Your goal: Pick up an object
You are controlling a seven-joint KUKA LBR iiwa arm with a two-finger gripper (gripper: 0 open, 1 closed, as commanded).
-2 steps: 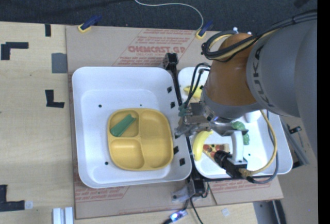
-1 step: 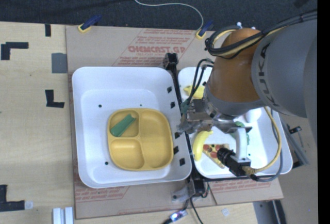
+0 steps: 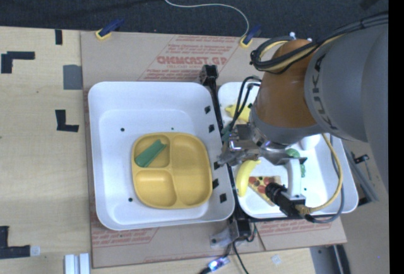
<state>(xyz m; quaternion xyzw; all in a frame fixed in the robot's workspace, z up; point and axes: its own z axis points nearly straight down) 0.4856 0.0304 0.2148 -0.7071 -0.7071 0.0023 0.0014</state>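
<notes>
The arm's orange-banded wrist (image 3: pixel 285 93) hangs over the right bin (image 3: pixel 338 200) and hides most of what lies in it. Below the wrist, the gripper (image 3: pixel 247 154) reaches down near the bin's left wall. A yellow banana-shaped object (image 3: pixel 244 178) lies just beneath it, beside a small red and yellow piece (image 3: pixel 260 184). A green item (image 3: pixel 295 154) peeks out to the right of the gripper. Another yellow thing (image 3: pixel 232 110) shows at the bin's upper left.
The left bin (image 3: pixel 113 108) holds a yellow divided plate (image 3: pixel 183 178) with a green block (image 3: pixel 150 153) in its upper-left compartment. Black clips line the divider between the bins. A cable loops across the dark floor above the cardboard.
</notes>
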